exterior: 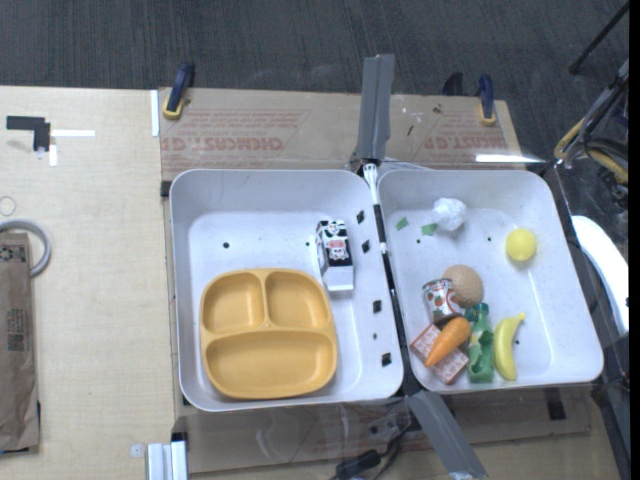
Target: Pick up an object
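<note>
In the left bin point(183, 268), a mustard-yellow plate point(268, 333) with three compartments lies flat and takes up most of the near half. Just beyond its far right corner lies a small white carton point(335, 254) with black patches like a cow print, close to the wall the two bins share.

The right bin point(562, 230) holds more things. A crumpled white wad point(449, 213) sits toward the far side, with two small green scraps point(429, 230) beside it. A round yellow fruit like a lemon point(520, 245) lies apart, near the right wall. Toward the near side the things are clustered. A tan round lump point(464, 284) touches a small printed can point(438, 298). Below them an orange carrot point(449, 337) lies slantwise over a red and white packet point(446, 363). A green toy piece point(481, 348) lies just beside the carrot, and a curved yellow banana point(507, 347) rests against its right side.

Both bins stand on a sheet of cardboard point(260, 128) clamped onto the pale counter point(80, 268).
</note>
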`<state>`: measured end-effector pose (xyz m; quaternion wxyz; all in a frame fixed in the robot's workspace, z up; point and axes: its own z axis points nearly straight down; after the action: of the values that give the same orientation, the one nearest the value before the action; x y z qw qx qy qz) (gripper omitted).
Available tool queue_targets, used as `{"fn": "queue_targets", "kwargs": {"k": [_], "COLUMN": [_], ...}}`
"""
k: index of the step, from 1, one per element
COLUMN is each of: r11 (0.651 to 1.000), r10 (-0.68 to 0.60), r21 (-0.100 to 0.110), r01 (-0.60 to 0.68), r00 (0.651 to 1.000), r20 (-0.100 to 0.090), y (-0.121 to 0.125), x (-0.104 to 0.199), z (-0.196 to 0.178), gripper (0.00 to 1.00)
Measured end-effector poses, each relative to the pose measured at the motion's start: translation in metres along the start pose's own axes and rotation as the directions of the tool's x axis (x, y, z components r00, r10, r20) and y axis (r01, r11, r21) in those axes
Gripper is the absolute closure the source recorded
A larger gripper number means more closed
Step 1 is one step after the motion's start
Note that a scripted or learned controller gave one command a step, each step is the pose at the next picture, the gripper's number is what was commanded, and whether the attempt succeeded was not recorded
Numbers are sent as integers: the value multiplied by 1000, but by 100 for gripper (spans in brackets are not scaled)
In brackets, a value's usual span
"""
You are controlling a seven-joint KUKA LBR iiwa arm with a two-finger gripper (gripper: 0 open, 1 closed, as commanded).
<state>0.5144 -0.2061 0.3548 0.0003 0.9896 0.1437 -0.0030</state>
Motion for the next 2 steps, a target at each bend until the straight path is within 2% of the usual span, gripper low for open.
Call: {"fn": "queue_targets", "kwargs": {"k": [1, 2], "r11": [1000, 958], "r10": [-21, -287], "r21": [0, 1], "r01": [21, 287], "r00": [1000, 958], "r20": [0, 0], "y": [11, 10], "x": [-19, -22], "z": [-85, 27], "gripper": [100, 100]}}
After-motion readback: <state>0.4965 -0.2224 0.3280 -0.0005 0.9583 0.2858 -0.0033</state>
